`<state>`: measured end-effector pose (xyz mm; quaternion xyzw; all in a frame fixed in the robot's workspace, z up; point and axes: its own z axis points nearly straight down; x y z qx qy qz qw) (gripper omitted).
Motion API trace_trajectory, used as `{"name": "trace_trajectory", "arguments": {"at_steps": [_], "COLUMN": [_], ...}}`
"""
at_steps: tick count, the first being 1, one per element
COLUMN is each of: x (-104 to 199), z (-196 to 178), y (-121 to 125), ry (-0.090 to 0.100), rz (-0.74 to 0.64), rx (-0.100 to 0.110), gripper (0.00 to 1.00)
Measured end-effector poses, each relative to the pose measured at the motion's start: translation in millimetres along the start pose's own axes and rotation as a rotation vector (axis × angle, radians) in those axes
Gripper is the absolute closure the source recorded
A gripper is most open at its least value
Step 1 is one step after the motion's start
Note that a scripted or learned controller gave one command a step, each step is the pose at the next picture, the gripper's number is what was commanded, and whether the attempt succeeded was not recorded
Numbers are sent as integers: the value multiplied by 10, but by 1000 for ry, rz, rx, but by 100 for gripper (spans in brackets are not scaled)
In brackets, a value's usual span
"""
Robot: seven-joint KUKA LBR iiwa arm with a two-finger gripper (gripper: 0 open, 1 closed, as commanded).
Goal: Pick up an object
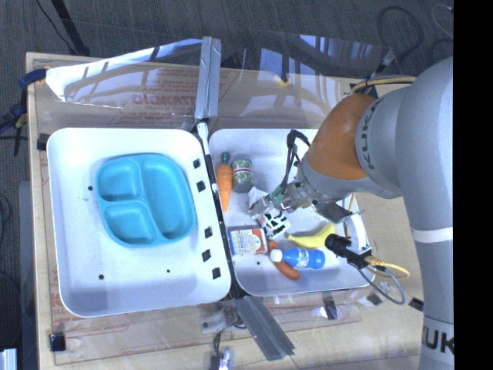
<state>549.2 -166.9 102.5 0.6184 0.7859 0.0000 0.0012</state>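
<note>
The right bin [339, 284] holds several objects. An orange carrot [224, 185] lies along its left wall, with a small green-grey can [242, 173] beside it. A white carton [247, 242] sits at the front left. A clear bottle with a blue label [303, 257] lies on a small red-orange object [287, 270]. A yellow banana [314, 237] rests just behind the bottle. My gripper [271, 205] hangs low over the middle of this bin, between the can and the banana. A black-and-white patterned piece [274, 223] sits right under it.
The left bin [69, 284] carries a blue divided tray [145, 198]. A metal divider [206, 83] runs between the bins at the back. The grey arm with its orange band [343, 141] covers the right bin's back right part. Cables [381, 272] lie by its front right corner.
</note>
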Motion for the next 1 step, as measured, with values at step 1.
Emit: {"name": "trace_trajectory", "arguments": {"at_steps": [1], "x": [289], "z": [-1472], "y": [335], "ry": [2], "rz": [164], "rx": [1], "gripper": [100]}}
